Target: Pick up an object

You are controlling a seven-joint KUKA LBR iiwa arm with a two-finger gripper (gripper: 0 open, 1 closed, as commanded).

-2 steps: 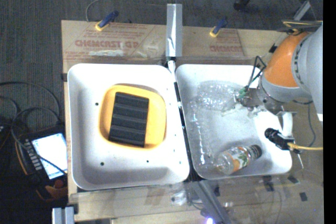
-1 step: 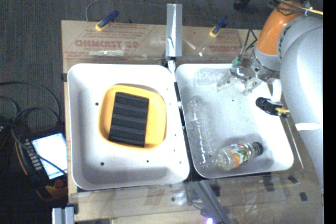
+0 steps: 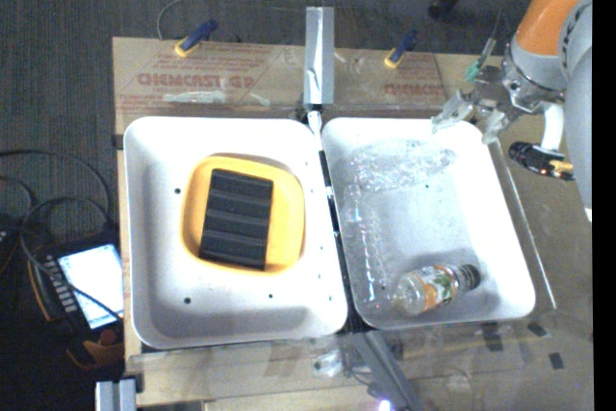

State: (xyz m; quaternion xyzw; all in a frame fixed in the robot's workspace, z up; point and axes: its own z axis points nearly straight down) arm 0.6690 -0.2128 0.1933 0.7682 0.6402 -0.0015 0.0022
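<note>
In the camera view, the gripper [image 3: 469, 114] hangs over the far right corner of the right bin [image 3: 500, 197], its two thin fingers spread apart with nothing between them. The likeliest thing to pick up, a small clear plastic bottle [image 3: 435, 287] with a dark cap and an orange-and-green label, lies on its side in the near right part of that same bin, well apart from the gripper. From the gripper it lies toward the near edge of the bench and slightly to the view's left. Its long axis runs roughly across the bin, cap end tilted a little toward the far side on the right, so a grasp would probably go best with the fingers closing across its narrow body. The left bin [image 3: 154, 207] holds a yellow dish [image 3: 289, 207] with a dark ribbed block [image 3: 236, 218] resting on it, farther from the gripper, beyond the divider.
</note>
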